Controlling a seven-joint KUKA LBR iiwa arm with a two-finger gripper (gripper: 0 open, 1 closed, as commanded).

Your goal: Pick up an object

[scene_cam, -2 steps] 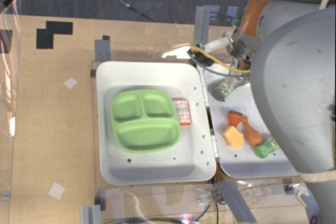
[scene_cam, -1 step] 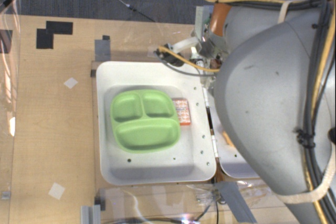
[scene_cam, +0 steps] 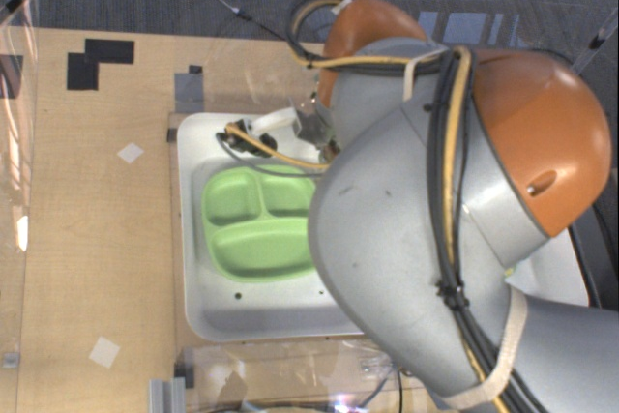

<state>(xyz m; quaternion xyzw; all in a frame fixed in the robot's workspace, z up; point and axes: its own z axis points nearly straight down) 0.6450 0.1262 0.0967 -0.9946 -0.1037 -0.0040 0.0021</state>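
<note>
The pick looks not yet done: the green tray lies flat in the white bin, its right part hidden under the arm. It is smooth, shallow and divided into compartments. The gripper hangs at the bin's far edge, just beyond the tray. I cannot tell whether it is open or closed, or holding anything.

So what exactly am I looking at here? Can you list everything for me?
Divided tray: one, green, lying in the bin, its right side hidden behind the arm.
Bin: one, white, on the bench, partly covered by the arm.
Bench: one, pale wood, left and middle of the view.
L-shaped mark: one, black, on the bench's far left corner.
Square patches: two, pale, on the bench left of the bin.
Robot arm: one, grey with orange, reaching in from the right.
</note>
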